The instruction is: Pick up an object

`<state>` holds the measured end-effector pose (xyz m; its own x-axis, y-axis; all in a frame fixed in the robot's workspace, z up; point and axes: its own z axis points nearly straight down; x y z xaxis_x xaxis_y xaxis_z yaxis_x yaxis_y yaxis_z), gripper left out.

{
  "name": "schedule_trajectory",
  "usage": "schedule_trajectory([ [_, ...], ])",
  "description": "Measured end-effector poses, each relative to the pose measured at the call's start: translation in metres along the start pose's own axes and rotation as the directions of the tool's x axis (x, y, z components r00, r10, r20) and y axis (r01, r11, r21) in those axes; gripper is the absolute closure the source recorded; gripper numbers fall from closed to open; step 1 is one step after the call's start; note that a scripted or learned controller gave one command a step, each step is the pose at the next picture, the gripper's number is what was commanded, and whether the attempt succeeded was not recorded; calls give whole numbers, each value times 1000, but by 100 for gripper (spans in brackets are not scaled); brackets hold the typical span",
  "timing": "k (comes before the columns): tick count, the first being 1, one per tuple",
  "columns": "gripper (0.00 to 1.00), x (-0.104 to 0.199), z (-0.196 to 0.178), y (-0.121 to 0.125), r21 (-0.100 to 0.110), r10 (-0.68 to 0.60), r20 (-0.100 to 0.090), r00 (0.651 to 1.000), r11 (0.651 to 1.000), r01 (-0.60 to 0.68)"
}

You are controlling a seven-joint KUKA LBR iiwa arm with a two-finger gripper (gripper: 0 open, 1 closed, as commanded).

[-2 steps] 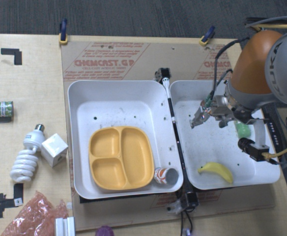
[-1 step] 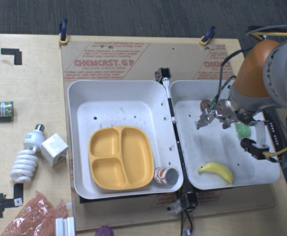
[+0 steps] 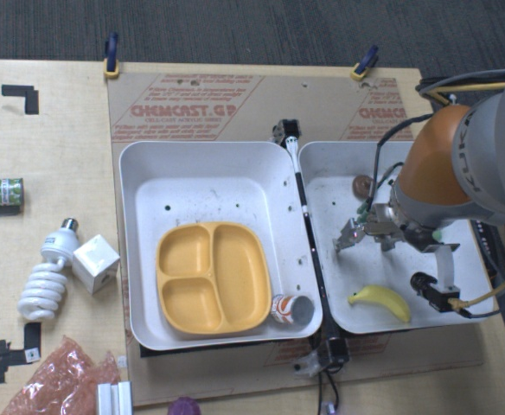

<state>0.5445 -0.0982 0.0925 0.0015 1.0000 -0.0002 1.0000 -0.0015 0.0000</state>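
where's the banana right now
The banana lies in the right bin, near its front edge, below the gripper and beside a black part of the arm.

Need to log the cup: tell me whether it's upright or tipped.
Tipped. The cup lies on its side in the left bin, beside the yellow tray, its opening facing sideways.

Bench clutter — light bulb (image 3: 47, 277), white cube (image 3: 96, 262), green can (image 3: 3, 194).

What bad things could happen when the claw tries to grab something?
The claw hovers over bare bin floor, so it might close on nothing. The banana lies close to the right bin front wall, so it could be hard to grip. A small brown object sits partly hidden behind the arm.
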Motion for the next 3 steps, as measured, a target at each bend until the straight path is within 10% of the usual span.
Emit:
schedule_trajectory([
  [1, 100, -1, -10, 1, -2, 1, 1, 1000, 1000, -1],
  [2, 0, -1, -10, 1, -2, 1, 1, 1000, 1000, -1],
  [3, 0, -8, 0, -48, 0, 0, 0, 1000, 1000, 0],
])
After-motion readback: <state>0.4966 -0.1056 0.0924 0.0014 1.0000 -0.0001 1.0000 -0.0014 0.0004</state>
